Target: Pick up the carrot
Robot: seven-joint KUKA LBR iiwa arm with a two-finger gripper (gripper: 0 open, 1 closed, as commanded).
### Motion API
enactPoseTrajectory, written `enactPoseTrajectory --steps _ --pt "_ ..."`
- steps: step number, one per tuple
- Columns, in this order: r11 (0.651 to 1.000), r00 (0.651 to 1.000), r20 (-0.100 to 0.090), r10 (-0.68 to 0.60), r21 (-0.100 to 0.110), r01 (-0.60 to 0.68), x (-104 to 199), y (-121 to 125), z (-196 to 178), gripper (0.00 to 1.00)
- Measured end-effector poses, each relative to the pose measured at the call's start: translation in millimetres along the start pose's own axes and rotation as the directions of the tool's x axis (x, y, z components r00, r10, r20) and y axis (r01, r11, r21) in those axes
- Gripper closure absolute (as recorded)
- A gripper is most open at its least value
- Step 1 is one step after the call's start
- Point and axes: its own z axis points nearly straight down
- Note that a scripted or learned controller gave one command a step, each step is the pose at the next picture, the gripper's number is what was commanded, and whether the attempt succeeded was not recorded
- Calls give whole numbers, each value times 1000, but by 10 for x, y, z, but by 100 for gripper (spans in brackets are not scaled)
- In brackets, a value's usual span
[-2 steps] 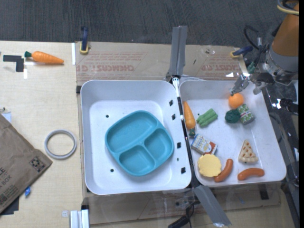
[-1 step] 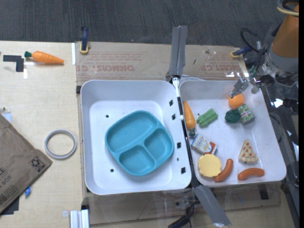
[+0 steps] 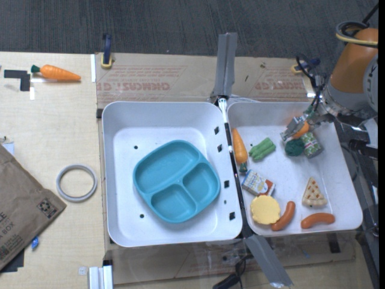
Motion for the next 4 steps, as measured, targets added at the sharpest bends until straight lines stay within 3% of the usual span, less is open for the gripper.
enactPoseTrajectory --steps 1,2,3,4 --pt "1000 1000 12 1 -9 -1 -32 11 -121 100" --pt "1000 1000 9 0 -6 0 -22 12 -118 0" --pt "1000 1000 13 1 -11 -1 -34 20 -227 100" --pt "963 963 9 271 -7 -271 479 160 -1155 100"
